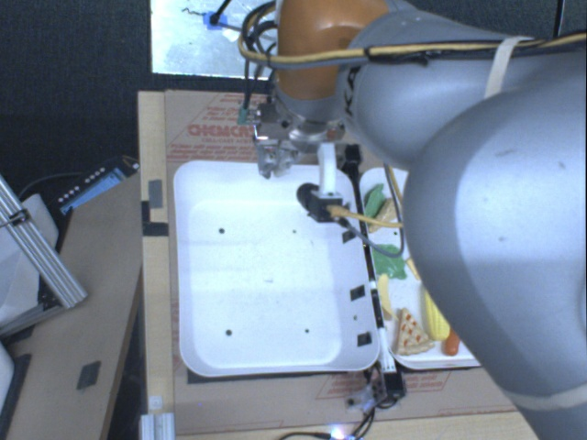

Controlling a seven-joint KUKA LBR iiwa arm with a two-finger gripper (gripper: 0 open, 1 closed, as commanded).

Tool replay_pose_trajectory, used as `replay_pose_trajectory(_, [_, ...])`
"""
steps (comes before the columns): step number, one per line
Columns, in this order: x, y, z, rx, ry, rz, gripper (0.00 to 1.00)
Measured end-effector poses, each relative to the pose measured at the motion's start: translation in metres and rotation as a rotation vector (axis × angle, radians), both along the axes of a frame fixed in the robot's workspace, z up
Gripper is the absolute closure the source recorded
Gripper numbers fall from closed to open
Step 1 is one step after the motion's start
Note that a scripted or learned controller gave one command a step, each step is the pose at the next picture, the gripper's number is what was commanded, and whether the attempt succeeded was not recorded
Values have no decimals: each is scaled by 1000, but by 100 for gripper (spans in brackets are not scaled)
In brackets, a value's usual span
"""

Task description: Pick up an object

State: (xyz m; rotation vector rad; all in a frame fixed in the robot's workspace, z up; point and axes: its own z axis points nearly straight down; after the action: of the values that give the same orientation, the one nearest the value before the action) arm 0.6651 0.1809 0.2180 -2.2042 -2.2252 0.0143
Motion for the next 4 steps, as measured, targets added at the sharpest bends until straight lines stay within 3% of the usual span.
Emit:
replay_pose_trajectory(1, [3, 41, -4, 2, -15, -2, 100])
replay_pose_trajectory(2, [4, 54, 35, 2, -18, -4, 100])
replay_pose_trajectory(3, [5, 53, 102, 3, -22, -4, 100])
replay_pose_trajectory(4, [4, -30, 105, -3, -15, -15, 100])
